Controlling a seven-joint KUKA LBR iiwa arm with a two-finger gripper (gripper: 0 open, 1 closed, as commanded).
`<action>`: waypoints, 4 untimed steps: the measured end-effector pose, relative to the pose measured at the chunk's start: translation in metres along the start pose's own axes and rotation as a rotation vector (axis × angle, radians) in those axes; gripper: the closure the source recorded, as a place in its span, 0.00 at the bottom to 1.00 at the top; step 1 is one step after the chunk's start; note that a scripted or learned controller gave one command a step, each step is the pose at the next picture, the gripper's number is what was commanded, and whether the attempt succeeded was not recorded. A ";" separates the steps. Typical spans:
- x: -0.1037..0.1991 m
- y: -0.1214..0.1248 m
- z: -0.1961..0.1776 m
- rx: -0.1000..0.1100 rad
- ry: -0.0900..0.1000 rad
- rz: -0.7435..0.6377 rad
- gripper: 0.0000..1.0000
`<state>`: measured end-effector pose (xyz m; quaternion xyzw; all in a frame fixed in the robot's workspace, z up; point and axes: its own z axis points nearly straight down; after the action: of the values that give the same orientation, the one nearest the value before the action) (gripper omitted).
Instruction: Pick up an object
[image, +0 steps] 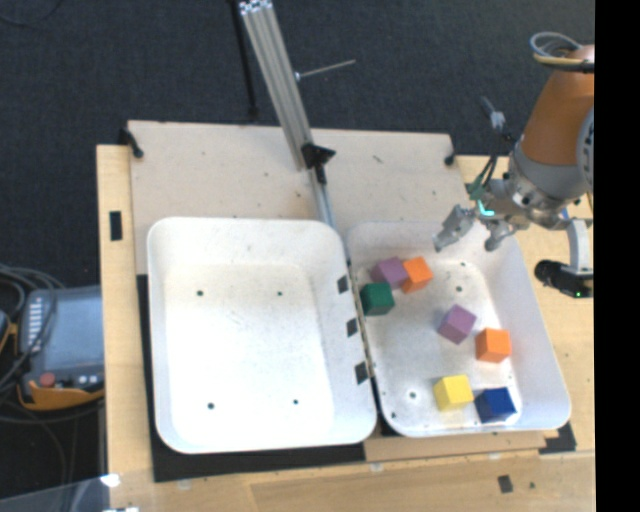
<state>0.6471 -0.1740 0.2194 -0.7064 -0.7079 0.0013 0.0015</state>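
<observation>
Seven small blocks lie in the right-hand white bin (535, 330). A green cube (377, 298) sits against the bin's left wall, near its far end. Just beside it, toward the far edge, a purple block (390, 271) and an orange block (416, 273) touch each other, the orange one tilted. Near the middle, a second purple cube (457, 323) rests slightly turned, with a second orange cube (492, 344) close by toward the right wall. At the near right corner, a yellow cube (453, 391) and a blue cube (495, 404) sit side by side, nearly touching.
</observation>
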 end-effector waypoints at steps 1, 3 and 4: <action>0.000 0.001 -0.003 -0.004 -0.003 -0.003 0.00; 0.007 0.001 0.091 -0.009 -0.002 -0.005 0.00; 0.006 0.007 0.095 -0.025 -0.003 -0.006 0.00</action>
<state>0.6533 -0.1675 0.1247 -0.7043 -0.7098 -0.0066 -0.0086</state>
